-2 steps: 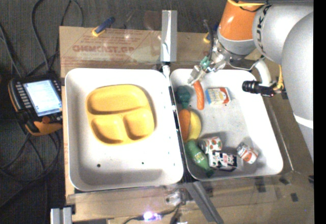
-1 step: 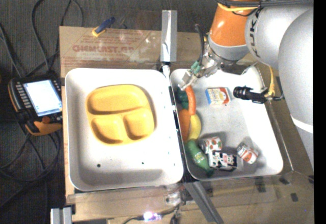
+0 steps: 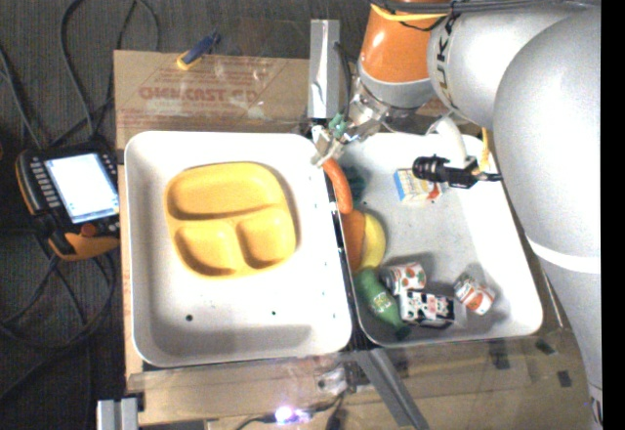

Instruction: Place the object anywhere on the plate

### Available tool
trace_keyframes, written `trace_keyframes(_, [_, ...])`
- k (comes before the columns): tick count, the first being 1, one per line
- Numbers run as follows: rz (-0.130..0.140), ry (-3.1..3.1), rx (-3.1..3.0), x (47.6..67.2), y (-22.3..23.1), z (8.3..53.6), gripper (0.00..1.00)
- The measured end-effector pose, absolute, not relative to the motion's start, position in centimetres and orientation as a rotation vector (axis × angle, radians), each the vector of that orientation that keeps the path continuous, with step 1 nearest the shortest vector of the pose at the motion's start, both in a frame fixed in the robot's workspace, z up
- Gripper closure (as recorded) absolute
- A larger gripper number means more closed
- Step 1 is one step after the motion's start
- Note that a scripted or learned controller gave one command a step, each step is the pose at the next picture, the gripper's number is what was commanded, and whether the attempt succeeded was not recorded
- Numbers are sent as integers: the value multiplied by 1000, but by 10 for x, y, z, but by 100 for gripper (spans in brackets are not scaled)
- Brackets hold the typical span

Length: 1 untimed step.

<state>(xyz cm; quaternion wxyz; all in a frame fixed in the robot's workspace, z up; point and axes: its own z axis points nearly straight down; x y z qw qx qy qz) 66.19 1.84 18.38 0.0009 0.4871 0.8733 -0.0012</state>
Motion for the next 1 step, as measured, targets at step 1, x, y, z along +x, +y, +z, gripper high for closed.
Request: trace_keyframes(1, [-1,2783,1461,609,74,183,100])
